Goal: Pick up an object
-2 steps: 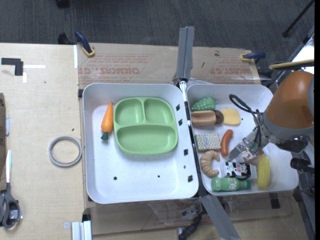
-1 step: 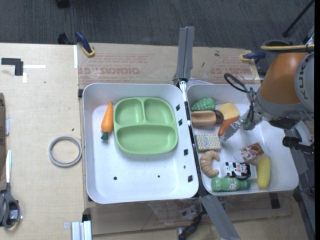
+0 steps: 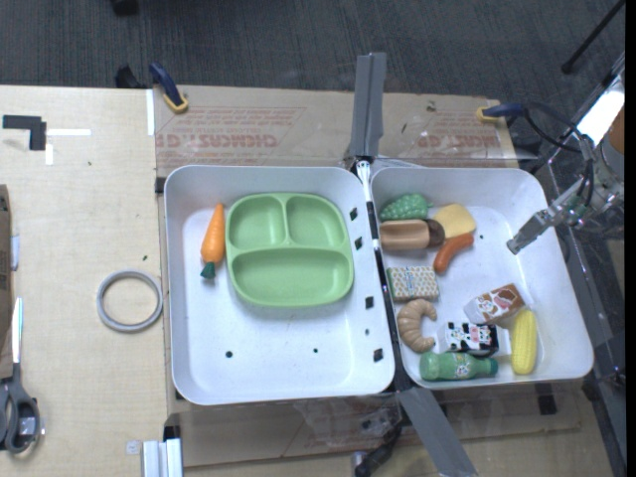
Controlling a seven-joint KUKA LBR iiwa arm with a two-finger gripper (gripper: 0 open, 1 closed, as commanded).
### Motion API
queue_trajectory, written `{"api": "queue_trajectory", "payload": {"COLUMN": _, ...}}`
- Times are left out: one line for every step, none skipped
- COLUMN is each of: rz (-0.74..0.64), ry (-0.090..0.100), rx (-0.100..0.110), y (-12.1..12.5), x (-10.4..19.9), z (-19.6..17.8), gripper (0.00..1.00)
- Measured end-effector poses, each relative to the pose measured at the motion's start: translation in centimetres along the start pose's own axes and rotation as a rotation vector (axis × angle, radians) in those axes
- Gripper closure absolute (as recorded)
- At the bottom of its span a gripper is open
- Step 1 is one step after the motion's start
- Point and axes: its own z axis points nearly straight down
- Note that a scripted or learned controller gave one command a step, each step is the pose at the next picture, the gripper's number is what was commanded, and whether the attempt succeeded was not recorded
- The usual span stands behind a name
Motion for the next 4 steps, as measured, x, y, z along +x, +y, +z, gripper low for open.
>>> {"api": "queue_trajectory", "payload": {"rz": 0.182, "ry": 0.003, "rx": 0.002, "y": 3.8, "x": 3.8, "z": 4.9, "gripper": 0.00}}
{"api": "queue_trajectory", "payload": {"rz": 0.068, "ry": 0.002, "rx": 0.001, "y": 4.3, "x": 6.0, "z": 9.1, "gripper": 0.00}}
{"api": "queue_trajectory", "payload": {"rz": 0.003, "ry": -0.004, "rx": -0.005, "y": 6.8, "x": 5.5, "z": 11.9, "gripper": 0.00}}
{"api": "queue_trajectory", "payload": {"rz": 0.005, "ry": -0.006, "rx": -0.008, "y": 6.8, "x": 5.4, "z": 10.9, "gripper": 1.00}}
